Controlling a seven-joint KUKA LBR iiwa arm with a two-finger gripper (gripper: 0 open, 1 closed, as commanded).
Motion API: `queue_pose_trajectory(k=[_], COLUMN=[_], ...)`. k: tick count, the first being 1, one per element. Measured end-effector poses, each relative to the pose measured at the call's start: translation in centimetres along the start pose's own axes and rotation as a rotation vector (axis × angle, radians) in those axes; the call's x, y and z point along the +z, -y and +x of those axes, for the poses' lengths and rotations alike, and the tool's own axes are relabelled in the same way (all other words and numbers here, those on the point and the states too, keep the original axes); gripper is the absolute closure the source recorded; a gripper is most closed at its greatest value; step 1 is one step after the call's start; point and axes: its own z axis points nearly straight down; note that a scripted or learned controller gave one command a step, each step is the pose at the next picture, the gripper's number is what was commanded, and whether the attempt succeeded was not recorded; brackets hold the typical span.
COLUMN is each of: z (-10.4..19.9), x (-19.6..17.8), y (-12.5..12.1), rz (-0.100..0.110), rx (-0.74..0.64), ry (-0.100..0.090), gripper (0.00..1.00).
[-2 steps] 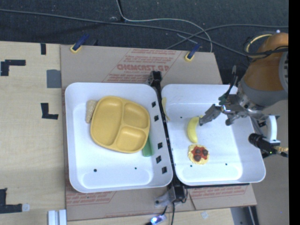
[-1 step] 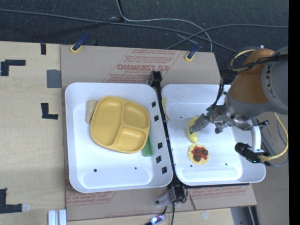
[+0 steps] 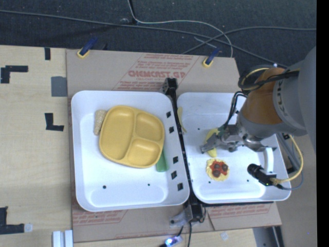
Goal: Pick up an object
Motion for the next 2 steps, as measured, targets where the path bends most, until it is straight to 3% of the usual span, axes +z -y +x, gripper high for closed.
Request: queue_pose_trajectory(k=[1,2], z=[0.0,0.3], x=[-1.3,-5.4], y=[-0.1,0.2], rz=[-0.002,-0.003], rx=[-0.002,0.0], ry=[0.0,-0.001], gripper=[1.0,1.0])
